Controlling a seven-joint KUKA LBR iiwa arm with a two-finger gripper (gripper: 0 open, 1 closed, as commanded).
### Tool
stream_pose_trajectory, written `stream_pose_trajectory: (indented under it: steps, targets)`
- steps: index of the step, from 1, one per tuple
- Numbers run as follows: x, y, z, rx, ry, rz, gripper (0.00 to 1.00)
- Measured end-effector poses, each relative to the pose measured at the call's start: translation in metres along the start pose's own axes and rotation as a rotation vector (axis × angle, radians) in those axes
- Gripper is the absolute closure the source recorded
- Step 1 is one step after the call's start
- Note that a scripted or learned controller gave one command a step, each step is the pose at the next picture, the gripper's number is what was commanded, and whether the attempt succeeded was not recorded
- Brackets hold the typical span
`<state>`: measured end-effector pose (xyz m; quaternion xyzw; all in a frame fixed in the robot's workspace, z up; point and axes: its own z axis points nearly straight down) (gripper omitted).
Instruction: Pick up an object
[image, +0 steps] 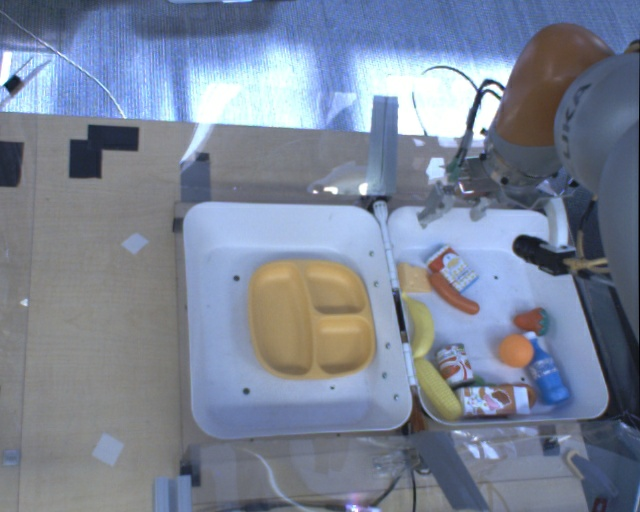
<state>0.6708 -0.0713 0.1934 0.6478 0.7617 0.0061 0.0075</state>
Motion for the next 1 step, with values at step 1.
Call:
stream_pose_trajectory:
  steps: [1]
  targets:
    - [-0.0186, -0.0044, 0.1052, 0.009, 0.001, -0.007, 0.00]
